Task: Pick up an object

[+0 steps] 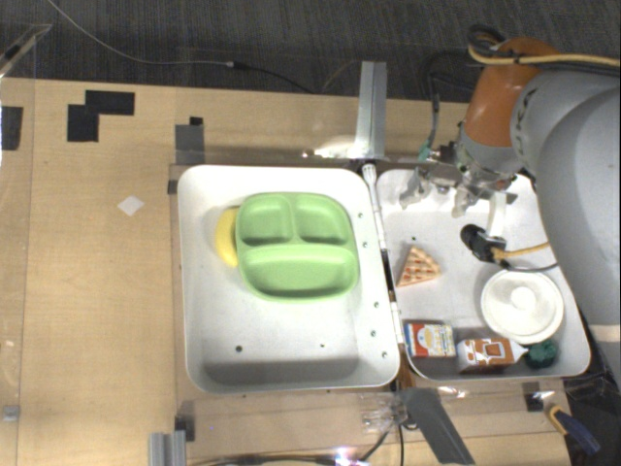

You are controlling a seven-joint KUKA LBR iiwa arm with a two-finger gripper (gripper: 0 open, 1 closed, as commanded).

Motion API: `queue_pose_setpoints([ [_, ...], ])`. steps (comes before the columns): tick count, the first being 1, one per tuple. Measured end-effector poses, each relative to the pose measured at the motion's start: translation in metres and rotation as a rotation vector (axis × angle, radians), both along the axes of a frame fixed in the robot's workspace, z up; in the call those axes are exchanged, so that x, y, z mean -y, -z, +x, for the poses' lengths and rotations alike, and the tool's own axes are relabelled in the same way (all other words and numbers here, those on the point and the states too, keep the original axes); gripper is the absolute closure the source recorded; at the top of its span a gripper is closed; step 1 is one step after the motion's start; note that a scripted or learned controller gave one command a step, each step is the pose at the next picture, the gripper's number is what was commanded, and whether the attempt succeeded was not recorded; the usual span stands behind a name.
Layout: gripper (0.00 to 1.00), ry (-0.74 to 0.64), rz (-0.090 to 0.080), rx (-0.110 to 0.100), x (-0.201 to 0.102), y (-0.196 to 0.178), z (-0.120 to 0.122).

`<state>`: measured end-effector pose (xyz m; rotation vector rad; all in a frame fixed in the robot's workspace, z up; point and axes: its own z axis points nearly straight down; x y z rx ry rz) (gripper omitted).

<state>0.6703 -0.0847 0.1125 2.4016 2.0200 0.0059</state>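
— Closest to the lens, what sits along the front wall of the right white bin [582,357]?
— Three small things in a row. First a red-and-white cardboard carton [430,339], just beside it a brown cardboard carton [485,354], then a dark green rounded lump [543,352] in the corner, too small to identify.
— And starting from the left?
— On the pale wooden bench [87,289], the left white bin [281,357] holds a light green plastic plate with three compartments [294,244]. A yellow curved piece [224,238] pokes out from under the plate's left edge, and most of it is hidden.
— Across the divider?
— An orange triangular toy pizza slice [418,267] lies flat near the right bin's left wall, apart from everything else. Further right, a white round bowl [522,304] stands upright, just behind the brown carton.
— Where is the arm?
— The grey arm [572,153] with its orange band comes in from the right. The gripper [456,192] hangs over the far end of the right bin, beyond the pizza slice and the bowl.
— Wide or narrow?
— I cannot tell, because its metal parts blur together from above. Every object I named lies in a bin, apart from the gripper.
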Motion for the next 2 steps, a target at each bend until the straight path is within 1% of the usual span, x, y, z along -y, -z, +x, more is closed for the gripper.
queue_pose_setpoints([
  [1,0.0,-0.211,-0.003,0.004,0.032,0.024,-0.084],
  [2,0.0,-0.433,-0.003,0.001,0.03,-0.012,-0.04],
])
